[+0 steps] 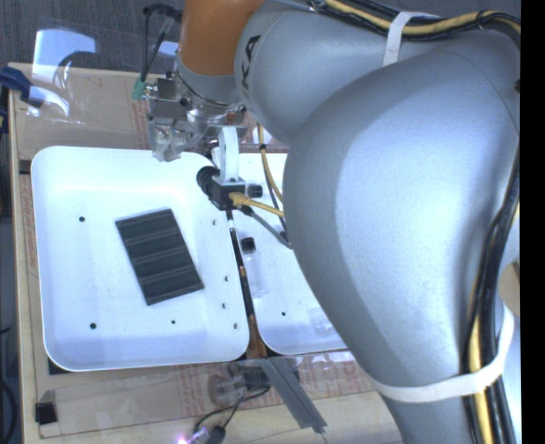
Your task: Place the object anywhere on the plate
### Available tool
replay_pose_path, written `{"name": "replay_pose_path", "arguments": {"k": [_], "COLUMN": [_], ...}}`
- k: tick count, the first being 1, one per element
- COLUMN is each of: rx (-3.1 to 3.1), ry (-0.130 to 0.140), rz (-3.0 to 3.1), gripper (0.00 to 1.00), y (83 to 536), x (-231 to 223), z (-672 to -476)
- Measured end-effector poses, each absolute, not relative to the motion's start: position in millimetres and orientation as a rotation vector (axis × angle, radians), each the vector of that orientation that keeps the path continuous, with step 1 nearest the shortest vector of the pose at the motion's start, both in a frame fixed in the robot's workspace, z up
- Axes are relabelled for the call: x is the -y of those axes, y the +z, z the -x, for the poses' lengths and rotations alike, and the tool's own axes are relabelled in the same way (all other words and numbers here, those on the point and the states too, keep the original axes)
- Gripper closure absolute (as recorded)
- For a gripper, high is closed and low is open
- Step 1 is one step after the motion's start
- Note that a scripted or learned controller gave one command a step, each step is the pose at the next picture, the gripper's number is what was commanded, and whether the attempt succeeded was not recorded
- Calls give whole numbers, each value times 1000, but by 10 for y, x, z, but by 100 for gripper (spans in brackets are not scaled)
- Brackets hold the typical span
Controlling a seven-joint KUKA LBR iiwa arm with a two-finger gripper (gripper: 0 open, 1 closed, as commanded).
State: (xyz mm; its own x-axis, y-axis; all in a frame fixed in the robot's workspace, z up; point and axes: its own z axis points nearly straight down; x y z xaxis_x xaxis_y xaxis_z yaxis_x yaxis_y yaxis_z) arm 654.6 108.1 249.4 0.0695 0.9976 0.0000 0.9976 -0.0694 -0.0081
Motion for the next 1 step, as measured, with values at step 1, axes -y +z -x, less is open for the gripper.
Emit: {"name": "replay_pose_path", "arguments": {"k": [1], "rx": [1558], "ry": [14], "rz": [2722], "gripper": [100], "y": [1350], "x": [-1790], "z": [-6039]}}
